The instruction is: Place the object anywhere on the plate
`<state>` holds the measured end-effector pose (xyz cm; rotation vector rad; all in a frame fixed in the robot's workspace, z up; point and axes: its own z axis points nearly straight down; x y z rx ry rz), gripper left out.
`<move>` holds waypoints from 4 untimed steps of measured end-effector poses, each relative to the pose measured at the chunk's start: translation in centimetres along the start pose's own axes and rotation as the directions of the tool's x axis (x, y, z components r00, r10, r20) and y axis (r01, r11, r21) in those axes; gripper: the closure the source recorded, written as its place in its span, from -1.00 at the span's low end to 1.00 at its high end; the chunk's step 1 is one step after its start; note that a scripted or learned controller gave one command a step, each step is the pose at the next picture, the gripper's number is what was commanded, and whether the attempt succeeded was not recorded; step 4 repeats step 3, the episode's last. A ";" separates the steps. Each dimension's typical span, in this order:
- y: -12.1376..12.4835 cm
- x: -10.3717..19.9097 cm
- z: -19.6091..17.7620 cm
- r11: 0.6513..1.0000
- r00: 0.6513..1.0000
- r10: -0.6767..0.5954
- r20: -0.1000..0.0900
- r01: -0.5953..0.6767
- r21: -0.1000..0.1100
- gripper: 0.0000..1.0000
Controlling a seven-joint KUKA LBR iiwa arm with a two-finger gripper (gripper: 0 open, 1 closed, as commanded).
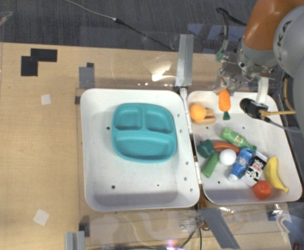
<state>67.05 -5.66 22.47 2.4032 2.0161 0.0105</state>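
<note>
A: Camera view. You are looking down at two white bins; the left bin [97,191] is carrying a teal divided plate [143,132], and the right bin [287,155] is holding the loose items. The gripper [226,86] is hanging over the right bin's far left corner, with a toy carrot [224,101], orange with a green tip, showing just under it.

B: Is it gripping the carrot?

A: The carrot's top is meeting the fingers, upright, so it is probably clamped there; the contact itself is too small for you to confirm, so be treating the hold as unproven.

B: How should the step be done well?

A: You are wanting a clean lift first, clearing the orange ball [197,112] just beside it and the divider wall between the bins. Then be carrying it left, over the plate's middle, and lowering before releasing, so that the carrot is not rolling off the rim. Any compartment is serving.
</note>
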 end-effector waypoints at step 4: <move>-3.7 13.0 2.6 0.993 0.993 0.119 0.001 -0.119 0.005 -1.00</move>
